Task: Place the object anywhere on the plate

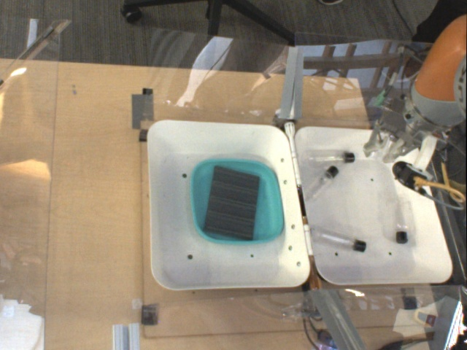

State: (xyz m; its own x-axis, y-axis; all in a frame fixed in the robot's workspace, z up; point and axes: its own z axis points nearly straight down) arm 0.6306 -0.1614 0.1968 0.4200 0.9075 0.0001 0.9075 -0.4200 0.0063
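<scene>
The two-finger gripper (392, 141) is seen at the upper right corner of the right-hand shallow white bin (379, 268), hanging over its far rim. Whether it is released or clenched cannot be told (the metal parts there are blurred and tangled together from this slanted angle), and nothing can be made out in its grasp. Above it, the grey wrist with the orange band (444, 57) is seen entering from the right edge, and a pale yellow cable (438, 188) is looped just below the wrist.

On the floor of the right-hand bin, several small black studs (349, 157) are scattered, some with clear plastic stubs attached.

Across the divider, in the left-hand shallow white bin (168, 254), a rounded-square teal plate (271, 195) is laid near the centre. The dark grey ribbed rectangular block (232, 202) is found lying flat on that plate, inside its rim, turned slightly off the plate's edges. The block and the gripper are well apart, with the whole width of the right-hand bin between them.

Both bins are borne side by side on a light wooden bench (73, 195), covered in part by a clear sheet that catches glare. Beyond the bench, the black base of an office chair (211, 6) is seen on grey carpet.
</scene>
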